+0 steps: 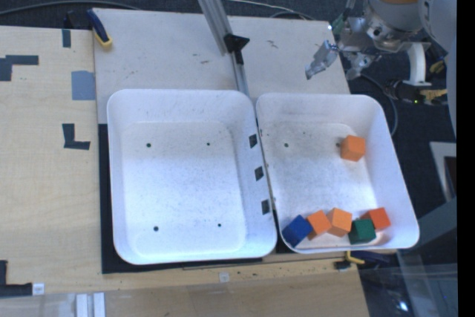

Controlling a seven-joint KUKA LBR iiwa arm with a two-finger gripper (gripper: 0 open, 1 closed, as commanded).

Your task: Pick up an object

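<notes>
My gripper (335, 69) hangs above the bench just behind the back rim of the right bin (319, 104), open with nothing between its fingers. One orange cube (352, 148) lies alone in the right bin's back right part, in front of and below the gripper. Along that bin's front edge sits a row of cubes: a blue cube (296, 230), two orange cubes (319, 223) (341, 220), a green cube (362, 231) and an orange-red cube (379, 218).
The left bin (119, 159) stands beside the right one, sharing a middle rim. A slanted metal pole (211, 0) rises from the bench behind the bins. A yellow-and-blue clamp (99, 27) sits at the bench's back left. Cables trail at the right.
</notes>
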